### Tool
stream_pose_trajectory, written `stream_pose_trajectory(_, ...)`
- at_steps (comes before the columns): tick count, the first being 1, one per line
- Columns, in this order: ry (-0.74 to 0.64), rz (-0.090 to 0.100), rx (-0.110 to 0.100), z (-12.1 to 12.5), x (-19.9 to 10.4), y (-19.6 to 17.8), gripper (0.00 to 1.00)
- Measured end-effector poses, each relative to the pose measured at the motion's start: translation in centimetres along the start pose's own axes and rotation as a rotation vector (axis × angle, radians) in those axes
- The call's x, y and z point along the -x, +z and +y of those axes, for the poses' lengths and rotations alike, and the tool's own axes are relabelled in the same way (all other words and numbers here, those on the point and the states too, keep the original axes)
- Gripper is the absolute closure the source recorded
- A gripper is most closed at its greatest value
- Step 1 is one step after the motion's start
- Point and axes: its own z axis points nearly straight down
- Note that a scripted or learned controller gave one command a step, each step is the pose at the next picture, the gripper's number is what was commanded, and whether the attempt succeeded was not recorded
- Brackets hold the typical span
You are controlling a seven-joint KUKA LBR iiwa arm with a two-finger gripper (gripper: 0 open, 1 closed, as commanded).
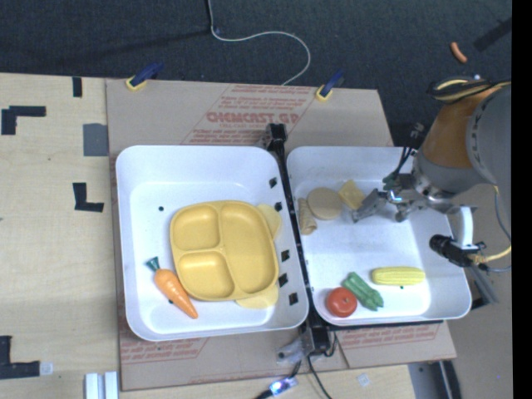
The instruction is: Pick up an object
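left bin (137, 181): yellow divided tray (223, 248), carrot (174, 292) | right bin (440, 302): corn (397, 277), tomato (341, 302), green vegetable (363, 290), tan round piece (324, 204) | end effector (366, 210): upper right bin, open/closed cannot tell

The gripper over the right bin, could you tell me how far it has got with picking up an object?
Nothing looks picked up yet. The gripper sits low in the right bin, close to the tan round piece and the pale yellow piece, with nothing visibly between its fingers. The corn, green vegetable and tomato lie untouched near the front. Grasping and lifting remain.
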Motion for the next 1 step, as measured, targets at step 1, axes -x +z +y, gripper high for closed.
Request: stream_pose_trajectory(1,-0.001,-0.001,0.005,0.03,-0.09,1.3,0.0)
